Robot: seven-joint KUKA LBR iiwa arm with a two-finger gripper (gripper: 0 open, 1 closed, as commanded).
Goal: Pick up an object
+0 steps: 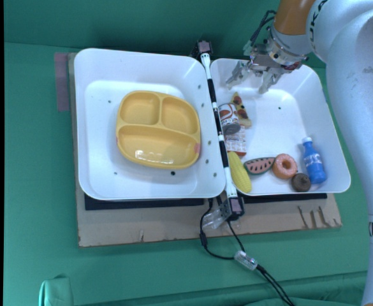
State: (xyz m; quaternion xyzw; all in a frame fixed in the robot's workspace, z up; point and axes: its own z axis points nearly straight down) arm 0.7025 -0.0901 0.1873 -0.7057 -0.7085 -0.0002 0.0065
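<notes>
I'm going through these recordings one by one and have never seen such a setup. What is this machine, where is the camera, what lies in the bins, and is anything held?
There is one camera, fixed above the bench and looking down at a slant. The grey arm with an orange band reaches in from the right; it is a robot arm ending in a two-finger gripper. Its fingers are spread open above the far end of the right white bin, with nothing between them. The left white bin holds a yellow divided plastic tray. The right bin holds toy food: a small printed can, a yellow corn cob, a watermelon slice, a glazed doughnut, a brown doughnut and a blue bottle.
</notes>
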